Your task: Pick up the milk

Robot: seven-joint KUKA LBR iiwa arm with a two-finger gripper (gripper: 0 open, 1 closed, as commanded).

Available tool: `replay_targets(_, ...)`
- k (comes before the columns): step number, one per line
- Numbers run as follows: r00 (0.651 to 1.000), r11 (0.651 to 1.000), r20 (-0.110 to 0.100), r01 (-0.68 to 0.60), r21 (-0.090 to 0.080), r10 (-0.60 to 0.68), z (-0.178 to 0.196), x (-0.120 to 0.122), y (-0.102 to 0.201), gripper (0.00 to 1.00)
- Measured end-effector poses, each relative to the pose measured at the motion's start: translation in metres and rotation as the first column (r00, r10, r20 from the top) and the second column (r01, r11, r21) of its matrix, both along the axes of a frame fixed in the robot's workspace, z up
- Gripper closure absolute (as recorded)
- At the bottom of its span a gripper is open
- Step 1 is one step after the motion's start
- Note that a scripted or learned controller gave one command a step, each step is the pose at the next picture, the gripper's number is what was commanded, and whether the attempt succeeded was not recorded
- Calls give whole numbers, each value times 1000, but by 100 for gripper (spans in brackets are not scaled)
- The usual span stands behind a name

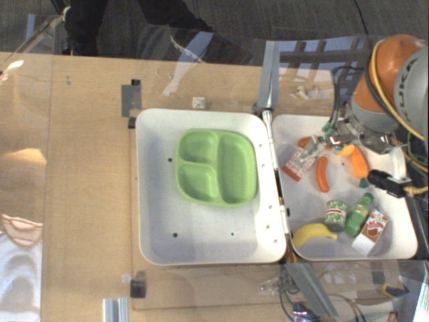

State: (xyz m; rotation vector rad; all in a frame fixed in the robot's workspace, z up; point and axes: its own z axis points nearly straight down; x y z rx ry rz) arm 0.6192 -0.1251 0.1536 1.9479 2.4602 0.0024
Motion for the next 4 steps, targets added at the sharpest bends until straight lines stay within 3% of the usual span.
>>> replay_targets(1, 995, 995, 1, -105, 0, 105, -23, -91, -10, 0)
replay_targets(2, 955, 955, 18, -296, -7, 296, -60, -122, -55, 0)
replay_targets(3, 980, 980, 6, -198, -1, 198, -33, -61, 25, 0)
replay_targets(4, 1000, 1000, 20, 5, -3, -5, -60, -108, -35, 0)
